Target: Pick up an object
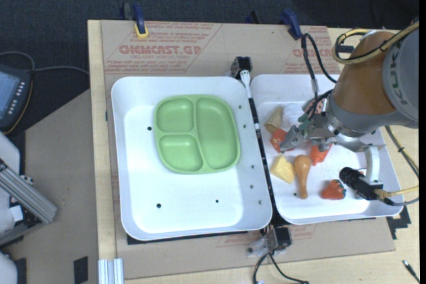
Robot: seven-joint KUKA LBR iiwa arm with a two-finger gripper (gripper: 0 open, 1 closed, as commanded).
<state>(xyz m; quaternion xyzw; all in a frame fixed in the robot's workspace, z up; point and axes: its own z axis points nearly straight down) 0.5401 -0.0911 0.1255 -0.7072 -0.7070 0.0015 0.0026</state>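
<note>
I'm hovering my claw (311, 136) low over the right bin (293, 206), right among the toy food — drumstick (302, 173), cheese wedge (282, 168), red pieces. Whether anything is pinched, I cannot tell. Next, I'm judging, comes a clean straight lift.

The bench (200, 50) — brown board — bears two white bins side by side: left bin (133, 143), right bin (266, 84).

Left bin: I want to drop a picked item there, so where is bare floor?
The left white bin has bare floor along its front edge and left wall, around the green divided plate. The right white bin is crowded with food pieces under the gripper.
</note>
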